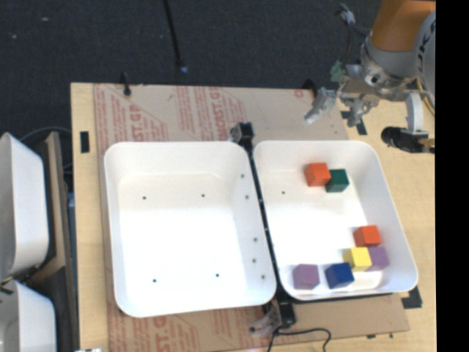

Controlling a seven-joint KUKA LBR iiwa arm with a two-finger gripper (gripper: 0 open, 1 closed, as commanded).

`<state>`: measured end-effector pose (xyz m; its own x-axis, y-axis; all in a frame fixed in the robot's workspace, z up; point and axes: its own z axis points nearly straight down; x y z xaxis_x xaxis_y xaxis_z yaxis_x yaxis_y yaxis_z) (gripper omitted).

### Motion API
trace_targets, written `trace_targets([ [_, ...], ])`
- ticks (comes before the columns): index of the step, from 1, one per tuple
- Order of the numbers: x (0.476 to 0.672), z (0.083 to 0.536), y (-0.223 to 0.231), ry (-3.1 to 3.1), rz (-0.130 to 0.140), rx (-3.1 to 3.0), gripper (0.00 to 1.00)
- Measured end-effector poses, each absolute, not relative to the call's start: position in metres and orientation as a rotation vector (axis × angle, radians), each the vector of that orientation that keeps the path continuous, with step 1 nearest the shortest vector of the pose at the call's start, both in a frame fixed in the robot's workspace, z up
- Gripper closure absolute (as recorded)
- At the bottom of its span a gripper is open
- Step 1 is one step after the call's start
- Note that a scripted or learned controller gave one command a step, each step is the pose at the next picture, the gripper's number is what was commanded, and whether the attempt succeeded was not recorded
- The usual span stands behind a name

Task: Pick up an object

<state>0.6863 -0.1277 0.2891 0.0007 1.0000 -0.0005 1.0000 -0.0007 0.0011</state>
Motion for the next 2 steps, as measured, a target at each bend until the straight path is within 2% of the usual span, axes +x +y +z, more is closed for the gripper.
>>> trace_targets([
  [1,0.650,0.166,-0.153,2.223,-0.010,2.230,0.00],
  [2,0.653,0.183,-0.152,2.219,0.002,2.221,1.00],
])
